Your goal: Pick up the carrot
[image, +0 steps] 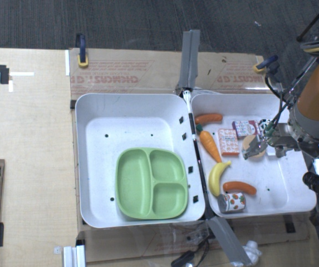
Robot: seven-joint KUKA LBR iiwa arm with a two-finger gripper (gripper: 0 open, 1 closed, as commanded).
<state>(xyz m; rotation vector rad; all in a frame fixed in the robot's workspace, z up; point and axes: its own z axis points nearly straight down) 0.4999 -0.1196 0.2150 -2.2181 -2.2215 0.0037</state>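
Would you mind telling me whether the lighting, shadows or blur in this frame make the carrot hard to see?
In the camera view the light is even and soft, with faint shadows in the right bin; the carrot is sharp and glare-free against the white floor; the gripper looks slightly soft, so its fingers are hard to read.

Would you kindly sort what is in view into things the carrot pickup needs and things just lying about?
Needed: tapered orange carrot; grey two-finger gripper.

Lying about: curved yellow banana; two orange-red sausages; green three-compartment plastic tray; small printed can; flat pink packet.
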